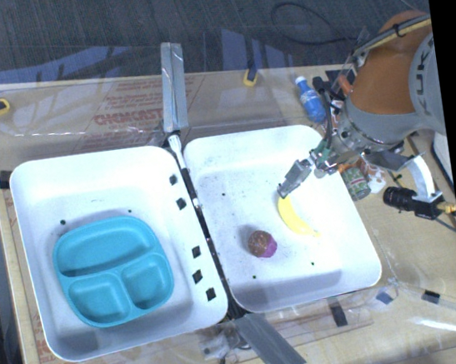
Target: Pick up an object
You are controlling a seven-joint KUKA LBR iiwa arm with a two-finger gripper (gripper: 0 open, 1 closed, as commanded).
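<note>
A yellow banana point(297, 219) lies in the right white bin point(251, 287), toward its right side. A small round brownish-purple fruit point(261, 244) sits to the banana's left, near the bin's middle. My gripper point(289, 183) reaches in from the right and hangs just above the banana's upper end. Nothing shows between its fingers, and I cannot tell how far apart they stand.
The left white bin point(32, 196) holds a blue three-compartment tray point(112, 270). A metal divider bar point(172, 92) runs between the bins at the back. A blue bottle point(312, 99) and small items lie on the bench behind the right bin.
</note>
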